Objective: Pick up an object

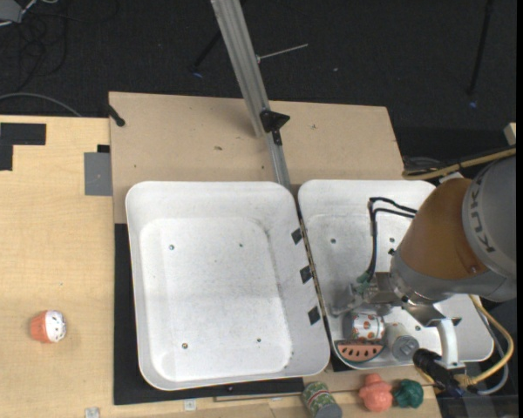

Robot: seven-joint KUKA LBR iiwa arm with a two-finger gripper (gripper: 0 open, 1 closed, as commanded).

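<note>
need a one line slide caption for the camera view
KUKA arm's gripper low in the right bin, just above a small orange-and-white toy and a watermelon slice; left bin alongside.

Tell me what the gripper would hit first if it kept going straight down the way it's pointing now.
Probably the small round orange-and-white object in the right bin: the gripper hangs right over it, with a watermelon-slice toy just beyond. Depth is hard to judge from this slanted view.

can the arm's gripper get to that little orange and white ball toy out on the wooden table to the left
Probably not. The gripper sits low in the right bin, while the orange-and-white ball toy lies outside both bins, beyond the left bin, across the whole bench.
</note>
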